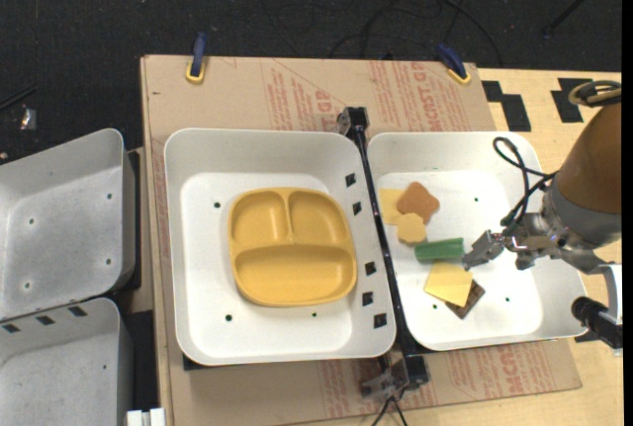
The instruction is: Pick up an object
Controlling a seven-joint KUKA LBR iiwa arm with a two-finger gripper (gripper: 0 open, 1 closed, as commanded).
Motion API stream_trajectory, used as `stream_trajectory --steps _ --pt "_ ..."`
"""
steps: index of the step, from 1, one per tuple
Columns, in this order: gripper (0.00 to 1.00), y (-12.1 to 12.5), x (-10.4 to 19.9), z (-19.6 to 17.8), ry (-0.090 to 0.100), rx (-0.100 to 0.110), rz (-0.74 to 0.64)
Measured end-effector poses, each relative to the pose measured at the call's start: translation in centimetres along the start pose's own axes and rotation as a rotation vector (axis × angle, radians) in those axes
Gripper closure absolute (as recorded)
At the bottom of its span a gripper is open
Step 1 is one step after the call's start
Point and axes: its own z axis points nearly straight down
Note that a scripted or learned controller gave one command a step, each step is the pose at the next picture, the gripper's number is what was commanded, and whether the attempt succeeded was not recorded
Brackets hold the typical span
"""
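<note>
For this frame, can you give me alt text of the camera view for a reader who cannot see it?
The arm's claw sits low in the right bin, beside a green block and a yellow wedge, with small orange and yellow pieces near them. The left bin holds a yellow divided plate.

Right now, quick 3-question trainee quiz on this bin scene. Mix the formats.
1. True or false: the yellow divided plate lies in the right bin.
2. Which item lies nearest the gripper? A) green block B) brown cookie-shaped piece C) yellow divided plate
3. Fill in: the yellow wedge lies on a dark ____ piece.

Key: 1 false, it lies in the left bin. 2 A. 3 brown.
</note>
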Motion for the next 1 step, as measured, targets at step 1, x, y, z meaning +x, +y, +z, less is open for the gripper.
stream_trajectory --steps 1 --pt "0.0 -0.13 -0.36 6.35 0.0 0.0 0.001"
